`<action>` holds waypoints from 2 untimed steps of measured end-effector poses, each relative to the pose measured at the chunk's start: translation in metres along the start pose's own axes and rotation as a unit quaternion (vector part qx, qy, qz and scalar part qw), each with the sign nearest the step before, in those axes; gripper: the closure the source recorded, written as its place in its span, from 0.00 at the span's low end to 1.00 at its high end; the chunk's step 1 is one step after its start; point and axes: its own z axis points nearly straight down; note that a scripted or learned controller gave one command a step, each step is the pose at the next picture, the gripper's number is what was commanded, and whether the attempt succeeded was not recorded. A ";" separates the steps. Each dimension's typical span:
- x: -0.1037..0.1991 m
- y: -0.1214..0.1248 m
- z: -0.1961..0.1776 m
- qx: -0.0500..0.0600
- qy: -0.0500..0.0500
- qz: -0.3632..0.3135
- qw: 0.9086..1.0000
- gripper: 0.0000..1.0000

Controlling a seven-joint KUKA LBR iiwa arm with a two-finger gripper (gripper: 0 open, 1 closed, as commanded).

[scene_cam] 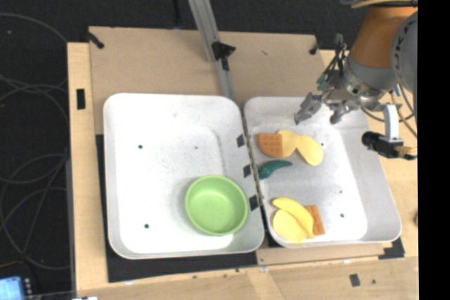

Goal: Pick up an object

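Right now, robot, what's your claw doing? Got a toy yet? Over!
Claw open, holding nothing, up over the right bin's far end. Toy foods lie loose below, teal piece beside them. Green bowl in left bin. Nothing blocking.

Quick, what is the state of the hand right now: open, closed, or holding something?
Hand: open, fingers spread, nothing between them; it hangs over the far end of the right bin.

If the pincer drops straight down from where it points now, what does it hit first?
Probably bare floor of the right bin. The pincer hangs open above its far end, with the nearest food, a yellow piece, closer to the camera. Depth is uncertain.
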 end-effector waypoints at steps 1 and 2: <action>-0.006 0.004 0.044 0.000 0.000 0.000 1.000 0.00; -0.008 0.006 0.084 -0.005 0.000 0.001 1.000 0.00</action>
